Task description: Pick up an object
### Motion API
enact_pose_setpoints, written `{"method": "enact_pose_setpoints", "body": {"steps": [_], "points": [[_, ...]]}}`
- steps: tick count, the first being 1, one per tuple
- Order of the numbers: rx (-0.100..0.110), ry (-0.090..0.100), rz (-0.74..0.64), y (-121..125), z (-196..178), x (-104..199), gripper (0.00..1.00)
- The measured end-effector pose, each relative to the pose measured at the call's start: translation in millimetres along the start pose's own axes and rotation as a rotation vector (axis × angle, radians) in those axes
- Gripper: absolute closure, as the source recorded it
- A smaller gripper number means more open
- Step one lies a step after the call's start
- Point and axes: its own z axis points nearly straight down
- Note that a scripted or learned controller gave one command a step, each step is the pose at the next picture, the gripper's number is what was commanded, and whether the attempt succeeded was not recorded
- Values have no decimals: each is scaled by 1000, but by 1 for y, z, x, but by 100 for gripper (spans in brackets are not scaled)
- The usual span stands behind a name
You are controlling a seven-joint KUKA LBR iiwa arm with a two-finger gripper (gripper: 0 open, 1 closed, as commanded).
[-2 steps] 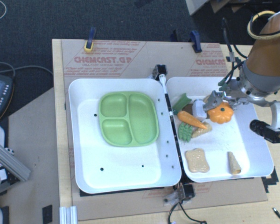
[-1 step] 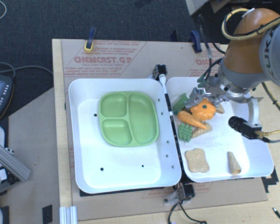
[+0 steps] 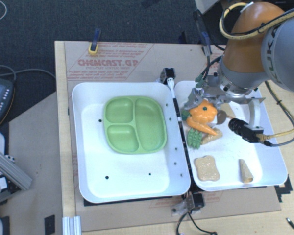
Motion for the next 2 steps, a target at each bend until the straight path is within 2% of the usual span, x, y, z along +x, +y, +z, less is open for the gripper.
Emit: {"method": "enact_pose_setpoints", "body": {"steps": [1, 2], "points": [[8, -1, 6, -9, 17, -12, 100], [1, -1, 5, -13, 3, -14, 100]]}}
